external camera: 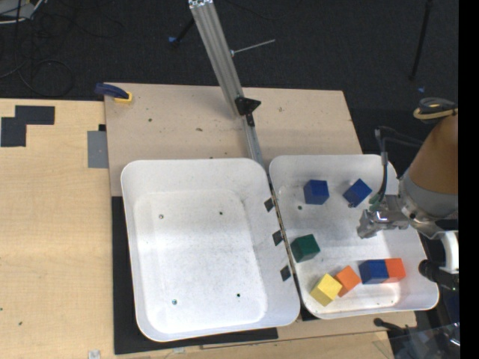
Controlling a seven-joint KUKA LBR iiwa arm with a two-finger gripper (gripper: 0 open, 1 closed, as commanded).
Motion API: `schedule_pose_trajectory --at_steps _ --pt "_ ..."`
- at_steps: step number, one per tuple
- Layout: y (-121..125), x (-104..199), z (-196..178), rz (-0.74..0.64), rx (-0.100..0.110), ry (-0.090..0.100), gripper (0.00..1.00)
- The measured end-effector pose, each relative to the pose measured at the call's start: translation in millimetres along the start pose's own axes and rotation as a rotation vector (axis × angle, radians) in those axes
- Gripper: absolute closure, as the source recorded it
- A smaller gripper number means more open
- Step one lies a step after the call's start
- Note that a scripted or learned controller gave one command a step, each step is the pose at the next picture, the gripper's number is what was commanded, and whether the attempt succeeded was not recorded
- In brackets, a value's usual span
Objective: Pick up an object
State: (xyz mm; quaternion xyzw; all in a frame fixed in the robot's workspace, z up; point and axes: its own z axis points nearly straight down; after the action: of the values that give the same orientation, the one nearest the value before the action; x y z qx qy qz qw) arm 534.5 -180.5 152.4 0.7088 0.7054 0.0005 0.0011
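White right bin (352,309) holds two blue cubes (316,191), a green block (304,247), yellow (326,289) and orange (348,279) cubes, and a blue-orange block (382,270). Gripper (368,226) hovers between them; its grip cannot be told.

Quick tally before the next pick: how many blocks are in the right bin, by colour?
Blue blocks: 3
Orange blocks: 2
Green block: 1
Yellow block: 1
Total: 7, all in the right bin.
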Motion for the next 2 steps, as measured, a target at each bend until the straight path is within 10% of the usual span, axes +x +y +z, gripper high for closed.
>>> schedule_pose_trajectory --at_steps 2 --pt "11.3 53.7 -65.6 -0.010 0.002 0.004 1.00"
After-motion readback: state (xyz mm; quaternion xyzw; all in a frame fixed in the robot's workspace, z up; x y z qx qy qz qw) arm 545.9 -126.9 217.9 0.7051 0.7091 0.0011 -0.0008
